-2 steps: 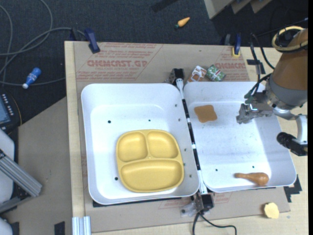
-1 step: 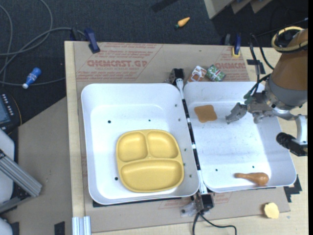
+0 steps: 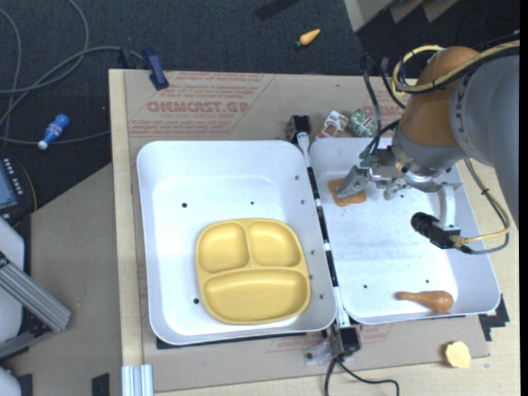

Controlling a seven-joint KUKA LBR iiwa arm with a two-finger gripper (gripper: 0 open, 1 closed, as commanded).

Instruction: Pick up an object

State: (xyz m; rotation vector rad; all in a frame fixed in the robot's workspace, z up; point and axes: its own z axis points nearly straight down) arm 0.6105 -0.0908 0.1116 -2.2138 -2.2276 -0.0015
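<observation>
Nearest the camera: small yellow chunk (image 3: pixel 457 354) on the bench, outside the right bin's (image 3: pixel 388 299) front-right corner. Just inside that bin's front edge lies a brown drumstick-shaped toy (image 3: pixel 426 299), flat, thin end pointing left. Left bin (image 3: pixel 165 188) holds a yellow three-compartment plate (image 3: pixel 251 270), sitting toward the front.

Mid right bin: a black part on the arm (image 3: pixel 436 228) hangs over the bin floor. Further back, gripper (image 3: pixel 360 184) is low over the bin's back-left area, right at a small orange-brown object (image 3: pixel 349 193) beside the divider. Looks to be touching it, but can't tell if the fingers are apart or closed, or if the object is actually between them.

Beyond the bin's back rim: a crumpled wrapper-like item (image 3: pixel 350 123) on the bench. Far back on dark floor: small orange piece (image 3: pixel 309 36); far left, blue-and-white bottle-like thing (image 3: pixel 54 129).
</observation>
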